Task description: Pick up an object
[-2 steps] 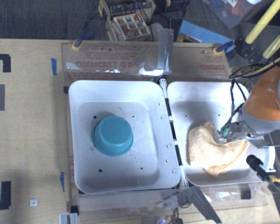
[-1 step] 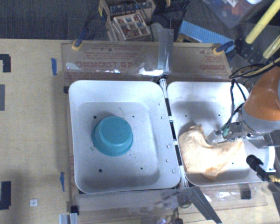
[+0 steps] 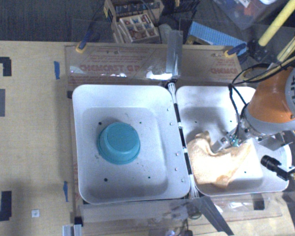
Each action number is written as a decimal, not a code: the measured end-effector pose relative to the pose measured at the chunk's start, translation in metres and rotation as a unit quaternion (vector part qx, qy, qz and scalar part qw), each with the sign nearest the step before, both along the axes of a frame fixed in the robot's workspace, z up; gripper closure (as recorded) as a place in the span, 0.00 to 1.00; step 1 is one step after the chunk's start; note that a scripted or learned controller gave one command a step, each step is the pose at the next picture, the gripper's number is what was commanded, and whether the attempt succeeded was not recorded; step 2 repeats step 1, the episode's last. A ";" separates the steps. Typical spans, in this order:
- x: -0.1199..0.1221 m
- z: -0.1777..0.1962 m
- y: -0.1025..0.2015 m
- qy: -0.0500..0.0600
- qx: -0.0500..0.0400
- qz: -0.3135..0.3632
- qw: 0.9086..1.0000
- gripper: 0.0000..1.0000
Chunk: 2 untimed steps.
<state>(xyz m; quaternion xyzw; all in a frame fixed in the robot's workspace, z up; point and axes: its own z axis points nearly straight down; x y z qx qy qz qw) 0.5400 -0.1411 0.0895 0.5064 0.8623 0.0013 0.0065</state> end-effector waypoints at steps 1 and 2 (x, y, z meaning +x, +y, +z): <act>0.001 0.011 0.001 -0.002 0.001 0.000 1.000 1.00; 0.001 0.011 0.001 -0.002 0.001 0.000 1.000 1.00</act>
